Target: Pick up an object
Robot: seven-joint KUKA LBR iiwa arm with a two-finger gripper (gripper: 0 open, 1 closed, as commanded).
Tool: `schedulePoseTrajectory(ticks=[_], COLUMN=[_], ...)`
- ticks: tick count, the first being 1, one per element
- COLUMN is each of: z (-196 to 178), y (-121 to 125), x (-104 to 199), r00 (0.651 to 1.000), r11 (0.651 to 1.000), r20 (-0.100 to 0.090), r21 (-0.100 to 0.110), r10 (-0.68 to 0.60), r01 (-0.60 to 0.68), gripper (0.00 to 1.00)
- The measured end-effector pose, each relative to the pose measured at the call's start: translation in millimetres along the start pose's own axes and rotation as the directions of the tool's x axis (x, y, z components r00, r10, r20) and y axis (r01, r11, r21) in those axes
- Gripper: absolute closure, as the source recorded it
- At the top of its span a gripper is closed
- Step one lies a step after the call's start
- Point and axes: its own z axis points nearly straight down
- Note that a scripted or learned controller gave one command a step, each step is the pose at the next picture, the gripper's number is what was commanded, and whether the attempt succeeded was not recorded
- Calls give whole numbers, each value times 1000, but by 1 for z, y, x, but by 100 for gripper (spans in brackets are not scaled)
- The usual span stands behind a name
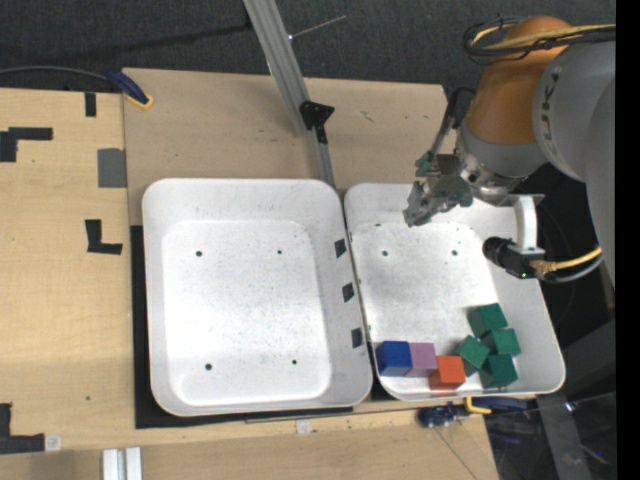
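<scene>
The two-finger gripper (420, 211) hangs at twelve o'clock of the shallow white right bin (548, 336); its jaw state I cannot tell. The small coloured blocks (450, 356) huddle touching at five o'clock, so a descent risks nudging neighbours and slipping.

Bench top (220, 118): pale wood-look board, matt, lightly scuffed. Both bins, left bin (160, 268) and right bin (420, 268): white plastic, smooth with fine dark speckling, slight sheen at rims. Blocks at the right bin's near edge, blue (394, 357), purple (423, 356), orange (449, 371), green (492, 343): solid-coloured, matt. Slanted rail (275, 38) behind the left bin: bare grey metal, satin. Arm (560, 88): smooth grey shell, glossy orange band.
</scene>
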Motion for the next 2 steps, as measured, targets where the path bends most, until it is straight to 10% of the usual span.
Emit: schedulePoseTrajectory(ticks=[2], z=[-16], y=[11], x=[96], r00=[1000], r11=[1000], r20=[0], r21=[0], r10=[0], r01=[0], gripper=[100])
